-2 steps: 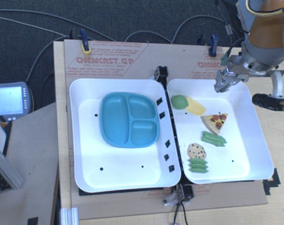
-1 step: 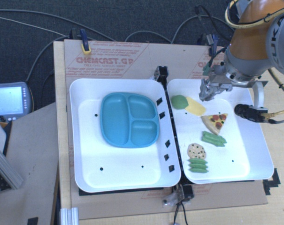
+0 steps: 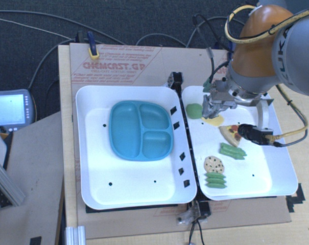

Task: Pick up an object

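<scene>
My gripper (image 3: 212,110) hangs low over the far left part of the right bin (image 3: 277,180). Just below its tip lies a flat yellow piece (image 3: 214,120), and a round green toy (image 3: 193,111) sits to its left by the bin wall. A pizza slice toy (image 3: 229,133) lies a little to the right of the yellow piece. Toward the front lie a green bean pod (image 3: 232,151), a chocolate-chip cookie (image 3: 213,164) and a green pea pod (image 3: 215,180). The view does not show anything held.
A blue divided plate (image 3: 142,130) lies in the left bin (image 3: 93,157). A black divider with clips (image 3: 181,137) runs between the bins. The grey arm with its orange band (image 3: 259,29) comes in from the upper right, above the right bin's back.
</scene>
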Controlling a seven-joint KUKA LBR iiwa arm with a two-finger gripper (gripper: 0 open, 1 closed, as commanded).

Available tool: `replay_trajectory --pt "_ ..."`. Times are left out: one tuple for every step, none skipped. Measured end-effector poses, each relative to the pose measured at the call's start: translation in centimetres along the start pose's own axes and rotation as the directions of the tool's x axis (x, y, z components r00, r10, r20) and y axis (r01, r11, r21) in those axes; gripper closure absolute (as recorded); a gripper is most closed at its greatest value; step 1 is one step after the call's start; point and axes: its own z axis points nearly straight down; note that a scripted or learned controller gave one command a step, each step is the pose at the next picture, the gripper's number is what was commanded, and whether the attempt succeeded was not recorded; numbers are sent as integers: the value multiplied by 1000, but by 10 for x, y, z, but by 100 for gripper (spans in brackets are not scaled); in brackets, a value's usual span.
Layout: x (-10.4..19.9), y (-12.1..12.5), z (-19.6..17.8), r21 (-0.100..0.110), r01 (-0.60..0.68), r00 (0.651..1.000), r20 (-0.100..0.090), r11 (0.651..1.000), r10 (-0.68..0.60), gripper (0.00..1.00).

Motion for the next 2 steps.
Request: replay_trajectory --pt "56 -11 1 -1 0 1000 0 1000 0 100" --pt "99 -24 5 0 1 1000 0 1000 -1 100"
